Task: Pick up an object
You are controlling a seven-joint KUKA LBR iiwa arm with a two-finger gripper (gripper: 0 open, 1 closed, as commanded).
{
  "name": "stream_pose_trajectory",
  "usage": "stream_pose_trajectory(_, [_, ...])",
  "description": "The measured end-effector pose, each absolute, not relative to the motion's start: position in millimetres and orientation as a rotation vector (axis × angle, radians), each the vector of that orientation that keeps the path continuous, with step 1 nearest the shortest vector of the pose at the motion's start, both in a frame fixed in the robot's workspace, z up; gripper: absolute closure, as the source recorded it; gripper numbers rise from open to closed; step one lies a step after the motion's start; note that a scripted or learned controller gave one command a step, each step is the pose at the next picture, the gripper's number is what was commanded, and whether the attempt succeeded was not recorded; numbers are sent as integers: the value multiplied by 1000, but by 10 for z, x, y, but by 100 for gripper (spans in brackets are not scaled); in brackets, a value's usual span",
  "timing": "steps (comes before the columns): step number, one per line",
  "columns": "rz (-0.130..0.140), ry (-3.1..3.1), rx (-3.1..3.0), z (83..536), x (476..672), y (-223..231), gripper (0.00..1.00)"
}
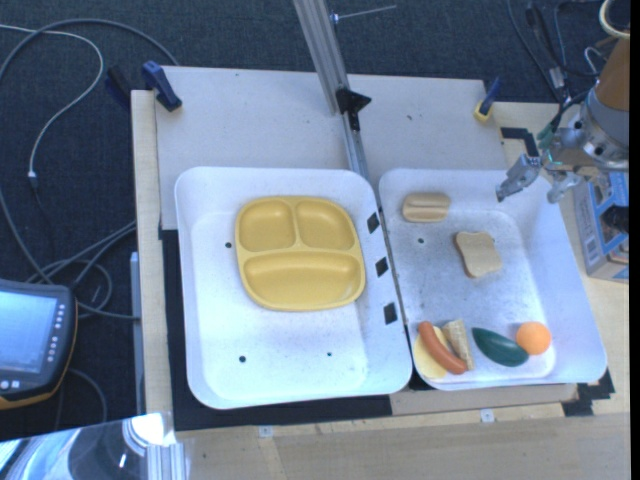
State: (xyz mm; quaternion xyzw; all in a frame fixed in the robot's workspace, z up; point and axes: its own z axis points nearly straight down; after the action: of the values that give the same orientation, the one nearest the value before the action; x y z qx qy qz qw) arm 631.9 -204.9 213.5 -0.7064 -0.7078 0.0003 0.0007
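Gripper (538,180) over right bin's (560,268) upper-right corner, fingers spread apart, nothing betw. them. Near it: bun (426,208) at bin's top-left, bread slice (479,253) just below. Along front edge: hot dog (440,348), green veg (499,346), orange (534,337). Left bin (215,368) holds yellow divided tray (298,252).
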Motion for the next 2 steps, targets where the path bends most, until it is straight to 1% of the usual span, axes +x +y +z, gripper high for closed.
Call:
stream_pose_trajectory(1, [1, -2223, -2218, 2135, 6319, -2050, 0])
stream_pose_trajectory(2, [4, -2221, -2216, 1715, 6324, -2023, 0])
